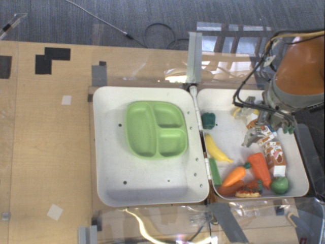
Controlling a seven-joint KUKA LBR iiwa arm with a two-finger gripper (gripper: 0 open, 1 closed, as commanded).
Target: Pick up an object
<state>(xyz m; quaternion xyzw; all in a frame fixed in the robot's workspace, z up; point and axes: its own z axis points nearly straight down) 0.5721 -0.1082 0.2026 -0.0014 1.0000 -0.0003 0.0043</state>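
Note:
My gripper (257, 135) hangs low over the back right part of the right bin (223, 131), under the grey arm with its orange band (302, 67). Right beneath it lies an orange-and-white packet (257, 132), partly hidden by the gripper. A printed carton (274, 154) lies just to its front right. Two toy carrots (234, 176) (260, 169) rest near the bin's front. A yellow banana (217, 150) lies by the left wall, and a dark green piece (208, 119) sits behind it.
The left bin (106, 182) holds a green divided plate (156, 129). In the right bin's front are a green ball (279, 184), a white cube (279, 171), a red item (248, 189) and a green stick (215, 172). Black cables (244, 88) hang beside the arm.

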